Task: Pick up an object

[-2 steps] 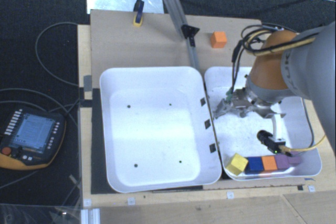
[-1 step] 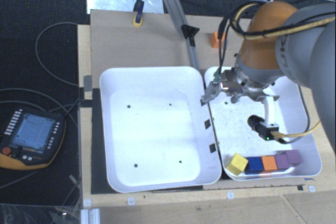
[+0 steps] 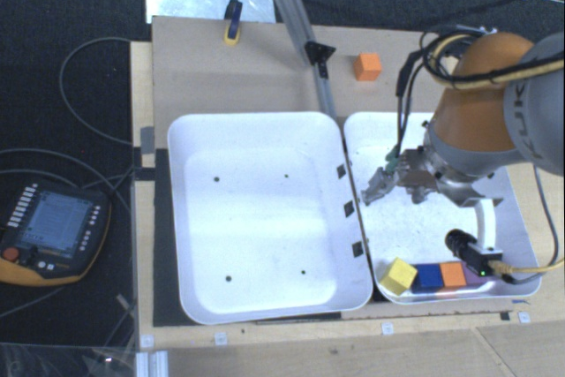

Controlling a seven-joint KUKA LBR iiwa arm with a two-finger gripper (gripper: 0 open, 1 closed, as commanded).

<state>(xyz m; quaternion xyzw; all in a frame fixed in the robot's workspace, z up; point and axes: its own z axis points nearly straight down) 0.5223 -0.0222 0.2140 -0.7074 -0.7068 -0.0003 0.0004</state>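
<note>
The right bin point(image 3: 371, 216) holds 3 small blocks packed in a row against its near wall, at about 6 o'clock in that bin: a yellow block point(image 3: 398, 275) turned a little off square at the left end, a blue block point(image 3: 430, 277) touching it in the middle, and an orange block point(image 3: 453, 275) touching the blue at the right. All 3 look like hard, flat-faced cubes with a matte finish, probably wood or plastic, so I judge them light, stiff and not fragile, and not very slippery. The yellow block seems the best pick, because its 9 o'clock face is free, though the bin wall just behind it crowds a pinch along the 12 to 6 line; a hold across 2 opposite flat faces, taken from above, would suit it. The gripper point(image 3: 378, 185) hangs over the bin's floor near its left wall, at about 11 o'clock from the blocks and well apart from them; whether its fingers are spread or closed I cannot tell, and nothing shows between them. The bins are smooth, glossy white plastic with rounded corners. The left bin point(image 3: 190, 216) has a few dark specks on its floor. A fourth cube point(image 3: 368, 66), orange, sits on the brown board beyond the bins at 12 o'clock.
</note>
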